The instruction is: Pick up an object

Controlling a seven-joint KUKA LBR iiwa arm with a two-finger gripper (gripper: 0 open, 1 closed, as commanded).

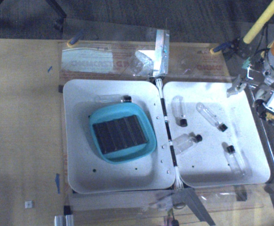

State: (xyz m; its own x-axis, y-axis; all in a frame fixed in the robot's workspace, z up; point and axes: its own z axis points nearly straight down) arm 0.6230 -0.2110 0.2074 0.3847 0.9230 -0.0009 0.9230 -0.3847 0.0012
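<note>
The arm enters at the upper right of the frame, its gripper (240,83) poised over the upper right corner of the right bin (212,173). Finger state cannot be determined, and nothing is seen held. Four clear vials with black caps lie in the right bin; one (190,141) sits near the divider. The left bin (78,168) holds a blue dish (122,132) and another vial (112,98). Lettering on the plastic sheet (87,60) above is illegible.

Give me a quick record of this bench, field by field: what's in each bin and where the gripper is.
left bin: blue tray with a dark ridged insert; one clear vial behind it
right bin: four clear vials with black caps, lying apart
nearest vial to divider
gripper: over the right bin's far right corner
held object: none visible
task state: not yet picked
</note>
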